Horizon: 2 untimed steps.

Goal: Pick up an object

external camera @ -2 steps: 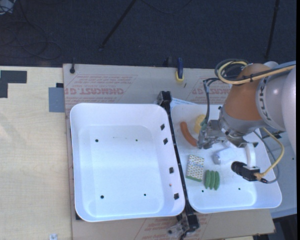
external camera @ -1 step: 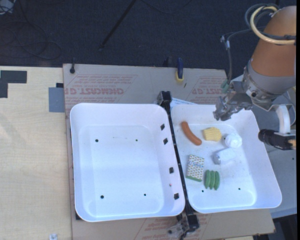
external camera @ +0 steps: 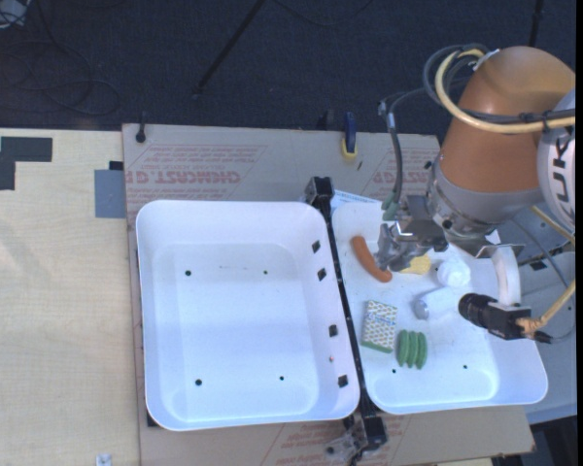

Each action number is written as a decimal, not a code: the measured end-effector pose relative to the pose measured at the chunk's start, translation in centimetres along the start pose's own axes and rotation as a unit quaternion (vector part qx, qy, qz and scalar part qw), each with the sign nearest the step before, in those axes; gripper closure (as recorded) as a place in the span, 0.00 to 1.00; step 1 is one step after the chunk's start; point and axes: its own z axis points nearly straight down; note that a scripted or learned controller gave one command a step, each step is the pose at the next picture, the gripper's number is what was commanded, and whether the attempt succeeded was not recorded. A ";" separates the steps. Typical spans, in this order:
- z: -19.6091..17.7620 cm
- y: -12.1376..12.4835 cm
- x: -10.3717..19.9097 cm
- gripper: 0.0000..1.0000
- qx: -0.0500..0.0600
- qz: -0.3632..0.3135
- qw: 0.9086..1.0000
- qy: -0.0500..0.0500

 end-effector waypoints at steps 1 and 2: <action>-14.8 -1.6 3.1 1.00 -0.010 0.000 1.000 0.000; -10.5 -5.0 -1.1 1.00 0.001 0.005 1.000 -0.002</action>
